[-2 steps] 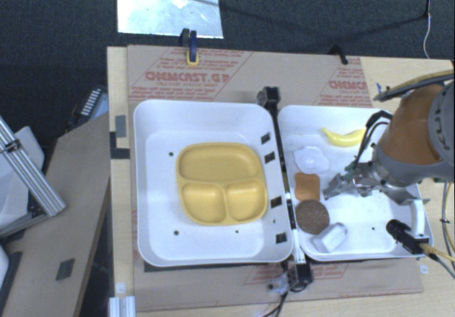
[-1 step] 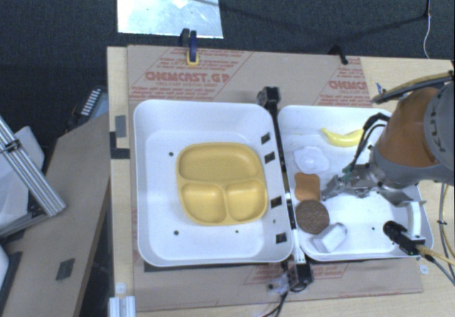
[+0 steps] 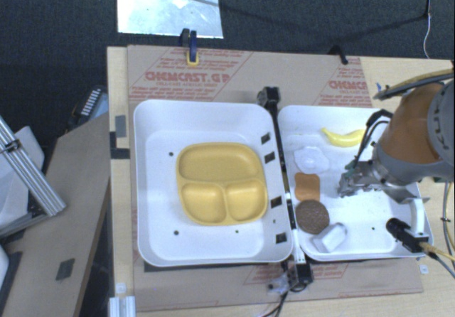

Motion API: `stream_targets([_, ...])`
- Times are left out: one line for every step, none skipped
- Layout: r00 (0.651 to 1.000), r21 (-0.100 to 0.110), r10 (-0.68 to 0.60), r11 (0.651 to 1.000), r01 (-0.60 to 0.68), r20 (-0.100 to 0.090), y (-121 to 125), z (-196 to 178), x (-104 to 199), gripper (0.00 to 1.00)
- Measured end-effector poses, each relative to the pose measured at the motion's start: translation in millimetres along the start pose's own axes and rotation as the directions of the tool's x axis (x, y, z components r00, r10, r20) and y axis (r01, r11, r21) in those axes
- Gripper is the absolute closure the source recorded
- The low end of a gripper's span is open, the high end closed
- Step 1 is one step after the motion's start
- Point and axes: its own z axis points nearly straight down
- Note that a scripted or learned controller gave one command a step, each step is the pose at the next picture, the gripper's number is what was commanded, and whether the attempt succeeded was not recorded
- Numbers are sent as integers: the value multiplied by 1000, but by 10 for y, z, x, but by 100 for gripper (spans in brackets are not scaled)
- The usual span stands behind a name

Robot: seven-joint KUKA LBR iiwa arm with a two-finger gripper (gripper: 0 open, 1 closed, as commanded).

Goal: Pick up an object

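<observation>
The right bin (image 3: 370, 250) holds a yellow banana (image 3: 341, 137) at the back and a clear plastic piece (image 3: 311, 159) below it. A tan square slice (image 3: 307, 185) lies nearer the middle, a round brown patty (image 3: 311, 216) sits in front of it, and a small white cup (image 3: 330, 238) lies on its side near the front wall. My gripper (image 3: 350, 183) hangs low over the bin floor, to the right of the tan slice and apart from it. Nothing shows in the gripper.
The left bin (image 3: 153, 166) carries a yellow divided plate (image 3: 220, 183) in its middle. A black divider with clips (image 3: 277, 159) runs between the bins. The grey arm with its orange band (image 3: 416, 134) covers the right bin's far right side.
</observation>
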Motion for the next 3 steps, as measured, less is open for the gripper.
stream_targets([1000, -2, -2, 1000, 2, 1, 36, -580, -93, 100])
stream_targets([1000, -2, -3, 1000, 3, 1, 50, -1109, -96, 100])
stream_targets([1000, -1, -6, 1000, 6, -1, 177, -1233, 438, 100])
